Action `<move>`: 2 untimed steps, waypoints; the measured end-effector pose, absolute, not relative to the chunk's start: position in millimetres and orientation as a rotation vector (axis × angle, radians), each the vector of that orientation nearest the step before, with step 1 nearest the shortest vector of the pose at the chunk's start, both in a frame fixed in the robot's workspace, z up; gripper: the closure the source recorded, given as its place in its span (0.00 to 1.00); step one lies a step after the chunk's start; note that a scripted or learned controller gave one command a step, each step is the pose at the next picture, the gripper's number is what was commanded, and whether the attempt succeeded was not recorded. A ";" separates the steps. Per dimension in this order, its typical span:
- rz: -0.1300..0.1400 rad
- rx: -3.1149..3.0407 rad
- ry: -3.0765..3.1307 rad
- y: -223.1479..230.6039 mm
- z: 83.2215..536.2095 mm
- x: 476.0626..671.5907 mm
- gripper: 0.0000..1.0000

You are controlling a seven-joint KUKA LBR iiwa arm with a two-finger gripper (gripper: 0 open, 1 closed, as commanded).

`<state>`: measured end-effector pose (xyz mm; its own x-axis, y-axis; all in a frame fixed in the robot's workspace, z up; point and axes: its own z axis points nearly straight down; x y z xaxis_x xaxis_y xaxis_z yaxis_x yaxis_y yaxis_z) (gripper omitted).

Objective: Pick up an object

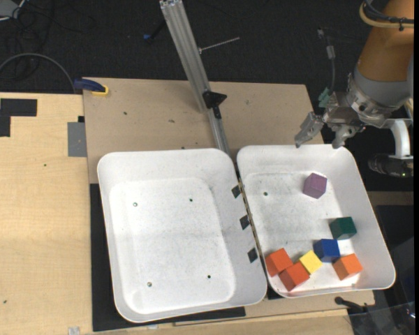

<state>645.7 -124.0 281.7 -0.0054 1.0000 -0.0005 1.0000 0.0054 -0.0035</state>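
Observation:
My gripper point(322, 135) hangs above the far rim of the right bin point(293, 160), its two fingers spread open with nothing between them. Below it, a purple cube point(315, 185) lies alone in the bin's upper part. Toward the near right corner sit a dark green cube point(343, 227), a blue cube point(327, 249), a yellow cube point(310, 262), an orange cube point(347, 265) and two red-orange cubes point(286, 268) close together.
The left bin point(119, 173) lies beside the right one, with black clips along the shared edge. A slanted aluminium bar point(193, 61) rises from behind the bins. The wooden bench extends to the left.

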 end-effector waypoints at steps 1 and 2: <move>0.011 -2.215 -2.213 -117.3 162.0 609.4 0.00; 0.002 -2.226 -2.214 -119.0 166.8 611.7 0.00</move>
<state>611.7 -119.0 166.8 0.0057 1.0000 0.0005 1.0000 -0.0057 -0.0026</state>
